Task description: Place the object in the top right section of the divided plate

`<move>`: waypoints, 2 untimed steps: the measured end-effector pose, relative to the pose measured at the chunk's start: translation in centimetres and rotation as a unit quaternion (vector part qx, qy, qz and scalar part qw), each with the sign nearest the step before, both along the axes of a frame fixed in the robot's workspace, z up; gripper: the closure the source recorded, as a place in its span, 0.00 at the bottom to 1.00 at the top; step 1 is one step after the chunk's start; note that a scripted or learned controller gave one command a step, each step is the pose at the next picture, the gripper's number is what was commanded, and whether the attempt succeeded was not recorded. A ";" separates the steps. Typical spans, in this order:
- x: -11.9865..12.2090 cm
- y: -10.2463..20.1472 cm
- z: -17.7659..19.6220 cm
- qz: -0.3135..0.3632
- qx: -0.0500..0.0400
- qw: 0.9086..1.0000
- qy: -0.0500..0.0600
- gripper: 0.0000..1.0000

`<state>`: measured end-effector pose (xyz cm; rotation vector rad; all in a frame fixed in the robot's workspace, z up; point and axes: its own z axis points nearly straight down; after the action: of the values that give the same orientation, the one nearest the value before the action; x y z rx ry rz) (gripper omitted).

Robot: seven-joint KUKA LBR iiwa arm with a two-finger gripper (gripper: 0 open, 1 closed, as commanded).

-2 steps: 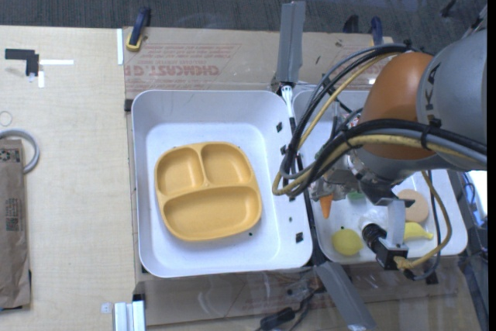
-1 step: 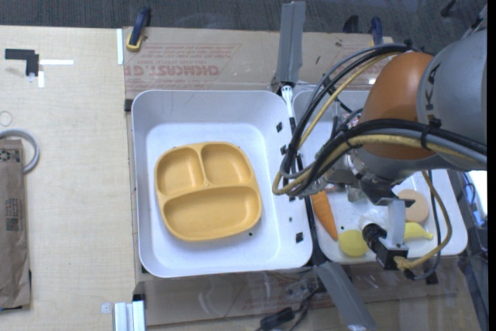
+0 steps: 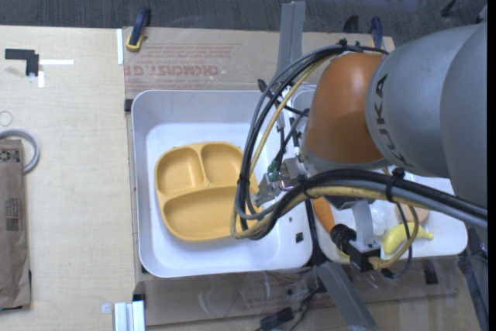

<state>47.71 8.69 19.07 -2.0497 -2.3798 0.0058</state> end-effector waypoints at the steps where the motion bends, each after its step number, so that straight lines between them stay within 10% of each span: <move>1: -0.1 2.4 -7.4 -0.006 0.000 1.000 0.001 0.00; 2: 8.2 -5.5 1.9 -0.153 -0.001 0.988 0.000 0.00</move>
<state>55.93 3.24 20.97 -2.3907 -2.0391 0.0070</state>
